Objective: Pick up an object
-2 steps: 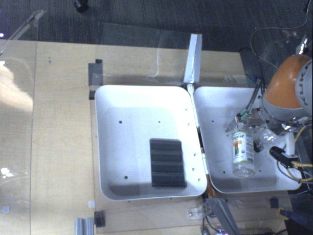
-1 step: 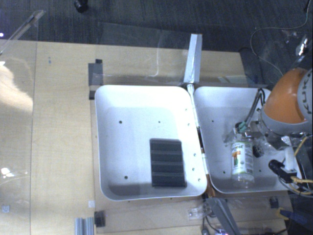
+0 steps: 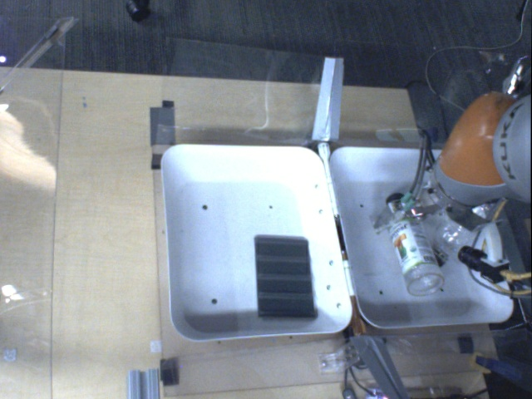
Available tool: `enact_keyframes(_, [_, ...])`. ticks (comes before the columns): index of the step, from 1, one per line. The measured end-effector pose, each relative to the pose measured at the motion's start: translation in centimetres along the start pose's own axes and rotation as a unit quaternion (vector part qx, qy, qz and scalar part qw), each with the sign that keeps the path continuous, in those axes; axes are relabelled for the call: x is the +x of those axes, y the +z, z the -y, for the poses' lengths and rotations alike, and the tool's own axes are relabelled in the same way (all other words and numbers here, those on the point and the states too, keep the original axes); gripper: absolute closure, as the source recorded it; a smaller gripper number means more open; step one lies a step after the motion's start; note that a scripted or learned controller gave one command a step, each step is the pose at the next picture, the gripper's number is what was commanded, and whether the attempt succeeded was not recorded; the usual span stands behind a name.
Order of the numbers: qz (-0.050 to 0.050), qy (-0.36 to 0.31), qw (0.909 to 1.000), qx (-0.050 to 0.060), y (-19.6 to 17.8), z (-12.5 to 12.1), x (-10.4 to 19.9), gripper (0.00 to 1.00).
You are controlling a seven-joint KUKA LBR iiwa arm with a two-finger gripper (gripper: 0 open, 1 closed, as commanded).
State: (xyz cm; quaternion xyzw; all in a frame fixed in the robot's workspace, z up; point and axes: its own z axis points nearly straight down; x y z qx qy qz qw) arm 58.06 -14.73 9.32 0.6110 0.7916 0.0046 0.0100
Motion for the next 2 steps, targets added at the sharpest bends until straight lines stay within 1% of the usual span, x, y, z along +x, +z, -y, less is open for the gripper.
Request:
enact_keyframes(1, [0.001, 0.0, 1.0, -0.003, -1.2, -0.3, 0.0, 1.0])
enact_keyframes(2, [-0.005, -0.014, 0.9999, 0.006, -9.3, -7.9, 4.6, 1.0])
